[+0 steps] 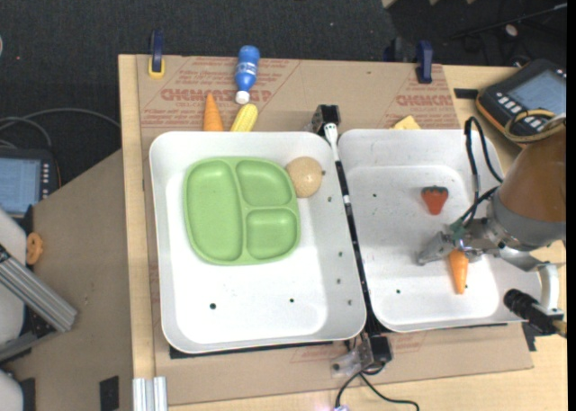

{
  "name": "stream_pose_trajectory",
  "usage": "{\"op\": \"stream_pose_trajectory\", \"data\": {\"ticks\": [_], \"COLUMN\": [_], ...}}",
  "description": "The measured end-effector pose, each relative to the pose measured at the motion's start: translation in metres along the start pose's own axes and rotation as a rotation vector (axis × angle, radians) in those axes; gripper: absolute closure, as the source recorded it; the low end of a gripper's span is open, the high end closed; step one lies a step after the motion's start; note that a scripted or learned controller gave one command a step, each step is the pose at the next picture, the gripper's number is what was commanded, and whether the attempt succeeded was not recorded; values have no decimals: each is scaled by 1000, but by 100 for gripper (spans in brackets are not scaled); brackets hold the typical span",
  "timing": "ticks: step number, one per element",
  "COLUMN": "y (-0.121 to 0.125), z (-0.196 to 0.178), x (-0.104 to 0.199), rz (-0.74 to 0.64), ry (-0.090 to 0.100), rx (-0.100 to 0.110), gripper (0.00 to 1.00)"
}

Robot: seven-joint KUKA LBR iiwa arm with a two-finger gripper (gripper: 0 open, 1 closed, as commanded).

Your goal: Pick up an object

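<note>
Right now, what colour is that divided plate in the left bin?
Light green. The divided plate shows best in the camera view, lying in the white left bin.

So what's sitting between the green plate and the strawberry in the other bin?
In the camera view, a beige ball touches the green plate; then come the bins' rims and bare white floor up to the strawberry.

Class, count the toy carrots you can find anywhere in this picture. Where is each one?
2. One carrot lies in the right bin by the gripper; another carrot lies on the cardboard behind the left bin. The arm might hide more.
</note>
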State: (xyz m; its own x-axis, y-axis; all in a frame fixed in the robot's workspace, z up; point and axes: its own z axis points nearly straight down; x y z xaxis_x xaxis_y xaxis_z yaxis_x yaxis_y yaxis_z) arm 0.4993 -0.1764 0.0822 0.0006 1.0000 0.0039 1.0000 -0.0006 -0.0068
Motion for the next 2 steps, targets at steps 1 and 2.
{"op": "stream_pose_trajectory", "data": {"ticks": [1,2], "y": [2,33], "z": [-13,-2], "x": [-2,56], "rz": [1,-7], "ry": [-5,-3], "rx": [-8,-9], "gripper": [100,100]}}
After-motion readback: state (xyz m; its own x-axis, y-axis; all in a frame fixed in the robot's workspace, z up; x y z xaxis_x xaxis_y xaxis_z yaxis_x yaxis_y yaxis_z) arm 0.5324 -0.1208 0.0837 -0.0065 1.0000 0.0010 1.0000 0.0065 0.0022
